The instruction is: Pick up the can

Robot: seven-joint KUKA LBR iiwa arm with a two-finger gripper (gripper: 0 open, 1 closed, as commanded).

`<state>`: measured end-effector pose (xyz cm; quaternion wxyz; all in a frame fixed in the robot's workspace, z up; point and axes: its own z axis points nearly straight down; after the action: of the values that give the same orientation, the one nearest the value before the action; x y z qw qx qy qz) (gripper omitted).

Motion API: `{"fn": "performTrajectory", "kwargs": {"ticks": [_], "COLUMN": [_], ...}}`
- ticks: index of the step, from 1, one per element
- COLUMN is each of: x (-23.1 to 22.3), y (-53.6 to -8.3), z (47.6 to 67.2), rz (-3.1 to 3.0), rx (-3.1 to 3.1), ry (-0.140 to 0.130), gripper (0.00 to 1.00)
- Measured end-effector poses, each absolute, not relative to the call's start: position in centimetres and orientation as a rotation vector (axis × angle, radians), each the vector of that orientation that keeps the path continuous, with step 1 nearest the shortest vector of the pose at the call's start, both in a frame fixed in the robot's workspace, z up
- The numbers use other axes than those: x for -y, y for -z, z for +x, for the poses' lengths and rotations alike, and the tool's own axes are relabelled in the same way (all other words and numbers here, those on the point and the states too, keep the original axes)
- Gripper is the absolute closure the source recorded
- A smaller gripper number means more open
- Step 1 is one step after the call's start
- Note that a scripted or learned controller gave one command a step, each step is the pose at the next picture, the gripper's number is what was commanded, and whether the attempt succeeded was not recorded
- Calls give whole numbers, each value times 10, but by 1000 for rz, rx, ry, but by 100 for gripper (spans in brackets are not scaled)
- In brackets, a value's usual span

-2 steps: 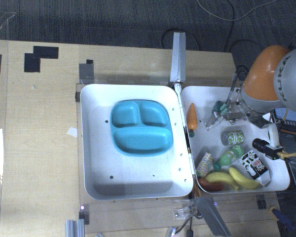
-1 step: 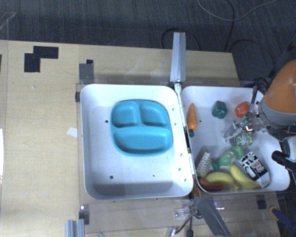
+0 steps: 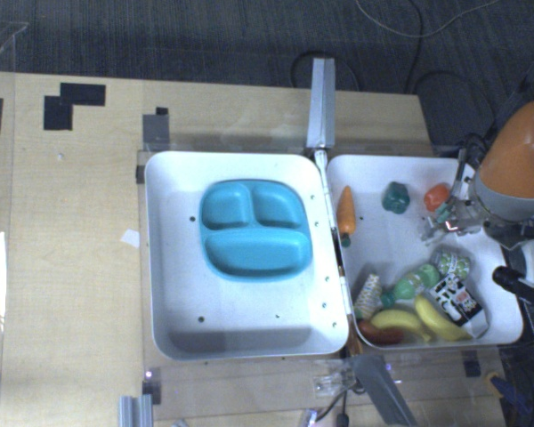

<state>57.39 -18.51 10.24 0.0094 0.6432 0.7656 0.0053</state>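
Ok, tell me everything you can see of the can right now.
The can lies on its side in the right bin, near the front right corner. Its wrapper looks black and white with a small red patch; its material is hard to tell. It sits tilted, one end toward the bin's front wall. A banana presses against its left side, and a green-and-white patterned item lies just behind it. The gripper is further back, apart from the can.
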Motion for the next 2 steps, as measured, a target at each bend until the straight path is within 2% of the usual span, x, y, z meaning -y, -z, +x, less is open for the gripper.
{"fn": "performTrajectory", "kwargs": {"ticks": [1, 2], "x": [185, 201], "y": [-102, -89], "z": [574, 530], "rz": [2009, 2383], "rx": [-2391, -2038], "ry": [-16, -20], "gripper": [0, 0]}}
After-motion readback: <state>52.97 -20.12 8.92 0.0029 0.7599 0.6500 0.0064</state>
